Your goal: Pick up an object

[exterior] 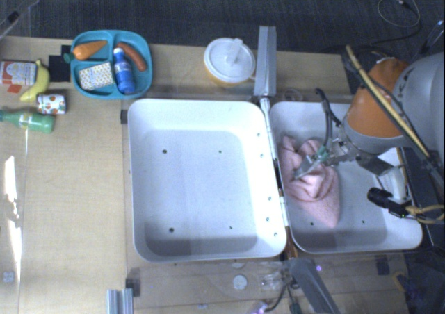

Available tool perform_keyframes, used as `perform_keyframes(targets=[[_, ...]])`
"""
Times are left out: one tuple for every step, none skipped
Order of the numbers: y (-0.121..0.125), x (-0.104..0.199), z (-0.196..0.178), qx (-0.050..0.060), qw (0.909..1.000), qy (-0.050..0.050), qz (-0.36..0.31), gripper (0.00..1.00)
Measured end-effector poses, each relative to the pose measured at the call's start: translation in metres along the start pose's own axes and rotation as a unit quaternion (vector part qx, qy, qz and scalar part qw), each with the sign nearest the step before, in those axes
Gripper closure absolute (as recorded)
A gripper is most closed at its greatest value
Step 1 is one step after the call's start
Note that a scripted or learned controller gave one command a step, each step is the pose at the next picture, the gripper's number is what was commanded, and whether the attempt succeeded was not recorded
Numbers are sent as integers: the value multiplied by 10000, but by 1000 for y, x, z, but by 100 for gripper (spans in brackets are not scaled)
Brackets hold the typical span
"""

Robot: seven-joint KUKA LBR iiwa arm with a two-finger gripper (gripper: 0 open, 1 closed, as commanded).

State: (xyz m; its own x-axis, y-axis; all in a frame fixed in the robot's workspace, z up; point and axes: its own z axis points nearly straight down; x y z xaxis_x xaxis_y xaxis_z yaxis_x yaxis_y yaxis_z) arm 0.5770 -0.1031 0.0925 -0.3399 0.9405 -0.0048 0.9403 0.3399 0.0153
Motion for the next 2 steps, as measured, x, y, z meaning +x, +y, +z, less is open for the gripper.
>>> perform_keyframes(targets=[[4, 0, -13, -43, 10000, -12, -16, 100], [109, 26, -91, 64, 9807, 0, 1952, 100]])
